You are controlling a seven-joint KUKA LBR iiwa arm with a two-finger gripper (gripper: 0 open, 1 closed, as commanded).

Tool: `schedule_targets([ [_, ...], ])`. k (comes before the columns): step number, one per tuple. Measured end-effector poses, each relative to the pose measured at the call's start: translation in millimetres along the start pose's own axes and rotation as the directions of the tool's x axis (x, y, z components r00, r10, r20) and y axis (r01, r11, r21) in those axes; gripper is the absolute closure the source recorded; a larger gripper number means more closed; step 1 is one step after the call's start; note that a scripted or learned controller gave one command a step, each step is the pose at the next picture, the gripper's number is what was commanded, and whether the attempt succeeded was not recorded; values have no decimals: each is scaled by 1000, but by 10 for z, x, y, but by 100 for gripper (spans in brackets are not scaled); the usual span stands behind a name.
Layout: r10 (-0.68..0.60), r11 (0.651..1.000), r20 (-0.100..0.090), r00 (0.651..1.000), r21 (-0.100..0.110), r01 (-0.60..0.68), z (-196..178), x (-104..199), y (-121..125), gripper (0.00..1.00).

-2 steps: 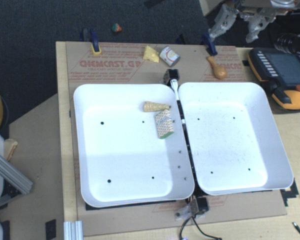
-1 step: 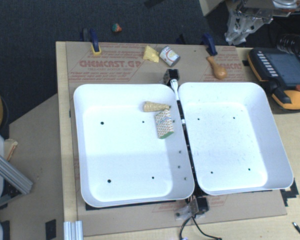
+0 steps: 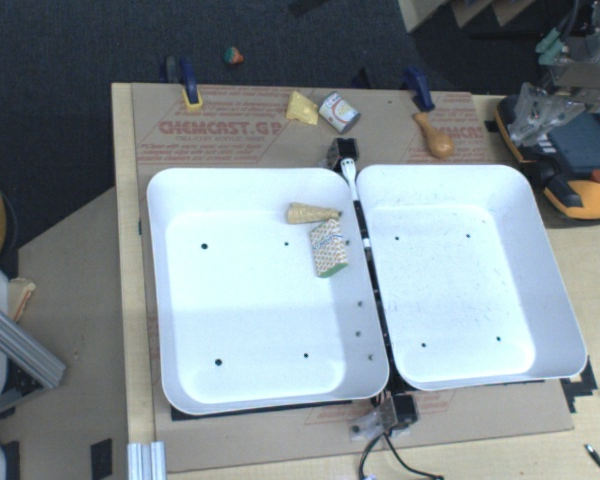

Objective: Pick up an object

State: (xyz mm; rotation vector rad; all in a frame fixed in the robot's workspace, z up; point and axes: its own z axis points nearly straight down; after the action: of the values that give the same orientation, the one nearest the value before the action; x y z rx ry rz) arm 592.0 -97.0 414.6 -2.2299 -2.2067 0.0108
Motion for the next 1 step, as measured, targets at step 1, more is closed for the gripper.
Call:
schedule_targets([
  [1,-5,1000,-4,1000,7,5,1016,-238,-617,100],
])
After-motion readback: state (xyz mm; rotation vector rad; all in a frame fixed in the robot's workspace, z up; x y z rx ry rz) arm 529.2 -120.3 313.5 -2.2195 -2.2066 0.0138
